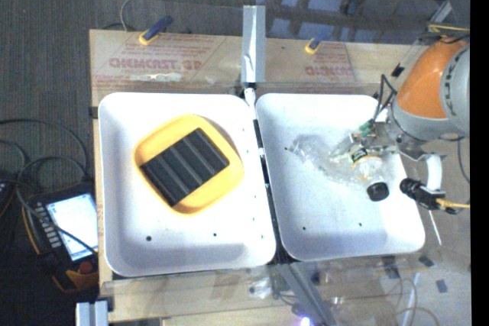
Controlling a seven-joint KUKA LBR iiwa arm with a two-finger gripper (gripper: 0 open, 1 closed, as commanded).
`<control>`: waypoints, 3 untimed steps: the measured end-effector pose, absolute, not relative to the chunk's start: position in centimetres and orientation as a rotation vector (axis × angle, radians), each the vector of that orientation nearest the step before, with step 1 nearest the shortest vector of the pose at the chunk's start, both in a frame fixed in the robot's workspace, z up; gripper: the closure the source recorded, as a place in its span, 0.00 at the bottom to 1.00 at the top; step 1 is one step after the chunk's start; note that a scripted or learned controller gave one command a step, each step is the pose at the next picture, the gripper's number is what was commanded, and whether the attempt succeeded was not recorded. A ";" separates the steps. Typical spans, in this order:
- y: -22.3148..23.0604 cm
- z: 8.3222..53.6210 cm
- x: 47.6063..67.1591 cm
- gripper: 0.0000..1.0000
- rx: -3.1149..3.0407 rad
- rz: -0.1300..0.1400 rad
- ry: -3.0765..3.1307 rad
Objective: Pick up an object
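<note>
— How does the arm stand?
— The arm (457,91) comes in from the right edge, with its orange band (428,88) above the far right corner of the right bin (321,229). From there the wrist bends down and to the left. That puts the pincer (365,143) inside the bin, in its right half and toward the far side.

— Is the pincer open, and does it hold something?
— That cannot be told. The tip is small and blurred among a tangle of parts, so whether it has hold of anything cannot be told either.

— What lies under it?
— A crumpled clear plastic piece (317,153) lies on the floor of the right bin, spreading from the middle toward the pincer. Its right end reaches the pincer's tip, but whether the two touch cannot be told.

— And the other bin?
— The left bin (126,229) holds a yellow block (229,178) with rounded corners, turned at a slant. A black ribbed panel (186,164) is set in its top. The block lies around the middle of its bin, well apart from the pincer.

— How are the bins placed?
— Side by side on the wooden surface (191,61), nearly touching along the middle.
</note>
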State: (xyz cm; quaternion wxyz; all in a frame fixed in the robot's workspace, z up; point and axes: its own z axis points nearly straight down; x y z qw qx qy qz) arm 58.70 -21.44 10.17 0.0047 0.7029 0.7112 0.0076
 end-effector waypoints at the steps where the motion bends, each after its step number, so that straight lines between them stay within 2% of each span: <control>1: -21.8 9.7 60.3 0.00 1.935 0.019 2.461; 2: -21.6 9.5 65.9 0.00 1.992 0.017 2.432; 3: -21.5 10.7 66.1 1.00 1.986 0.015 2.430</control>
